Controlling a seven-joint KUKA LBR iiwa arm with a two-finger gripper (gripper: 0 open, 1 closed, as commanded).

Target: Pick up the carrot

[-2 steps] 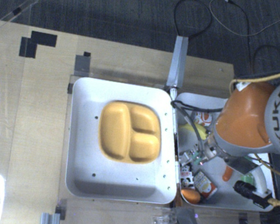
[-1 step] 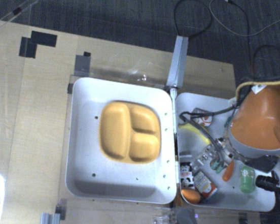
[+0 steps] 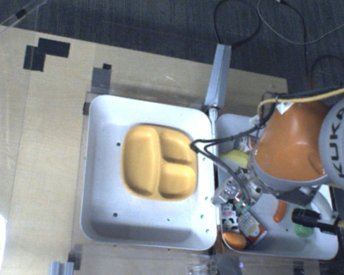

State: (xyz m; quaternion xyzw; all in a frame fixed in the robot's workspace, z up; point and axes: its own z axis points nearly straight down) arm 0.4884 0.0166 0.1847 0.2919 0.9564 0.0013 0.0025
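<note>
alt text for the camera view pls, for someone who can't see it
A grey and orange robot arm reaches from the right over the right white bin, covering much of it; small items, one orange, show around it. The left white bin holds a yellow three-compartment tray.

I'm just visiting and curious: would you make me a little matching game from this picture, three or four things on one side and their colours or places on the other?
Things:
1. divided tray
2. left bin
3. arm's big band
4. cable

Descriptions:
A. orange, over the right bin
B. black, looping on the dark floor
C. yellow, lying in the left bin
D. white, holding the yellow tray

Pairs: 1-C, 2-D, 3-A, 4-B
</note>
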